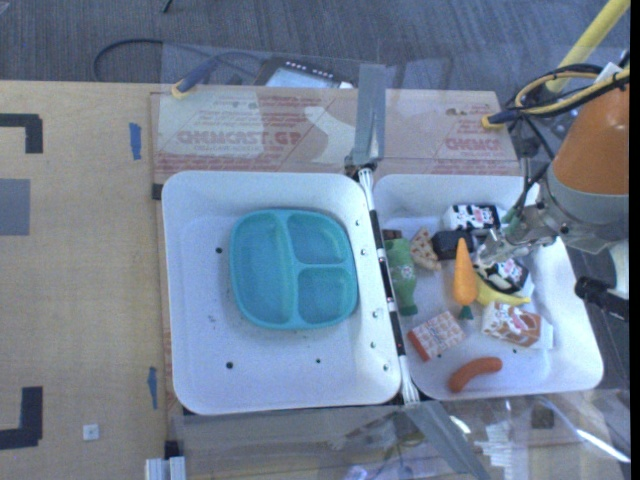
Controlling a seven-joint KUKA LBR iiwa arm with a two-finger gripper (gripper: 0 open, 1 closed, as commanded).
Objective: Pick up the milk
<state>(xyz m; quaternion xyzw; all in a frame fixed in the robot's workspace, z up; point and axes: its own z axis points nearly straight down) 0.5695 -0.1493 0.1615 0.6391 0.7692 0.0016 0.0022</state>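
Toward the far side of the right bin lies the milk, a small carton patterned black and white like a cow, near the carrot. Just right of it the gripper reaches in low from the right.

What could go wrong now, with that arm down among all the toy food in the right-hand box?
1. The milk carton stands in a crowd: the carrot and banana lie close by, so the gripper might nudge or grab one of those instead.
2. The gripper sits low over the pile, slightly off from the milk, so closing here could miss it.
3. A knock could push the milk against the bin wall.
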